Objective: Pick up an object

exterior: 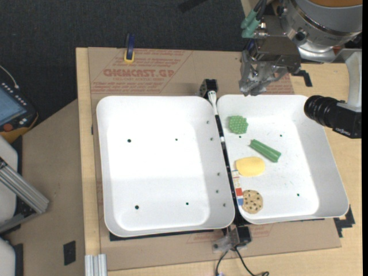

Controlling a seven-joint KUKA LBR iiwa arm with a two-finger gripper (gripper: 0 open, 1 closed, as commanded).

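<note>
Gripper [253, 88] above right bin's [322, 171] far edge, grasping nothing; open or clenched, cannot tell. Below: green ball [237, 124], green stick [265, 150], yellow lump [250, 167], cookie [252, 201].

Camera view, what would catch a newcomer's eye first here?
First, the small row of items along the left side of the right bin: a knobbly green piece, a green stick, a yellow lump and a speckled cookie. Next, the gripper hanging over that bin's far rim. The left bin is a broad white expanse beside it.
</note>
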